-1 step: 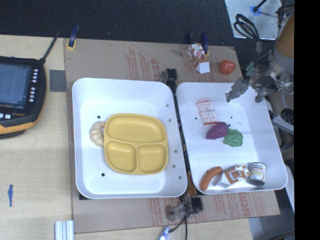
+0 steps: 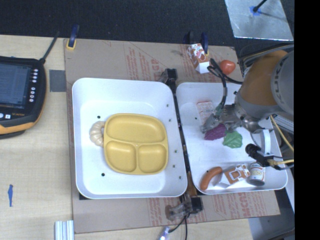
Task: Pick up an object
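Far left: we see a tablet-like device (image 2: 17, 95) with an orange rim lying on the bench, well apart from both bins.
Left bin: the left bin (image 2: 85, 104) holds a yellow divided tray (image 2: 135, 143) in its middle. The tray has one long compartment on top and two smaller ones below.
Beside the tray: a pale, ridged beige object (image 2: 96, 132) lies at the left side of the tray, touching its edge and partly hidden under it.
Right bin: the right bin (image 2: 192, 134) stands just beside the left one, and it holds several small things.
Upper part of right bin: a small flat packet (image 2: 204, 108) with red print lies there.
Gripper: the gripper (image 2: 214, 123) comes down into the middle of the right bin from the right. We cannot tell how its fingers stand, because they are dark and small here.
Purple object: a purple object (image 2: 215, 132) lies directly below the gripper tip, touching it or very near; we cannot tell if it is gripped.
Green object: a green object (image 2: 232, 140) lies just right of the purple one.
Bottom of right bin: a sausage (image 2: 210, 177), a small carton (image 2: 236, 174) and a can (image 2: 256, 174) lie in a row.
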### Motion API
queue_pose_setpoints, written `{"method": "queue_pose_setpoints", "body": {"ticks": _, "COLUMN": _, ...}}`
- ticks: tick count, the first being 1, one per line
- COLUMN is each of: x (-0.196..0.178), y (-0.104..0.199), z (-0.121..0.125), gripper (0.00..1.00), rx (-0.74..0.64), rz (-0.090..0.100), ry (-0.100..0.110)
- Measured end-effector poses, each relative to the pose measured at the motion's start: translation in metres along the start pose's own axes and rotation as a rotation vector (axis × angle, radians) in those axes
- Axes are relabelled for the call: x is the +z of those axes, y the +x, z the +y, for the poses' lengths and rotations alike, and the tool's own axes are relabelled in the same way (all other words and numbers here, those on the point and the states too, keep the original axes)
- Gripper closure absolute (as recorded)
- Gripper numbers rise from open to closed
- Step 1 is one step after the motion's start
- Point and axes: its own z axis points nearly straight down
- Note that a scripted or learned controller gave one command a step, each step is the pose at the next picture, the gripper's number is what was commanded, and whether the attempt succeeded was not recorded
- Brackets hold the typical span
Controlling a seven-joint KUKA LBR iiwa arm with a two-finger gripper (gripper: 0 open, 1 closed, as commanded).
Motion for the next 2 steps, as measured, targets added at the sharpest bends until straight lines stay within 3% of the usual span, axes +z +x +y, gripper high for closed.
{"method": "queue_pose_setpoints", "body": {"ticks": 1, "x": -0.010, "y": -0.001, "z": 0.000, "gripper": 1.00, "rx": -0.004, "rz": -0.001, "ry": 0.002}}
{"method": "queue_pose_setpoints", "body": {"ticks": 2, "x": -0.101, "y": 0.062, "z": 0.013, "gripper": 1.00, "rx": 0.000, "rz": 0.001, "ry": -0.002}}
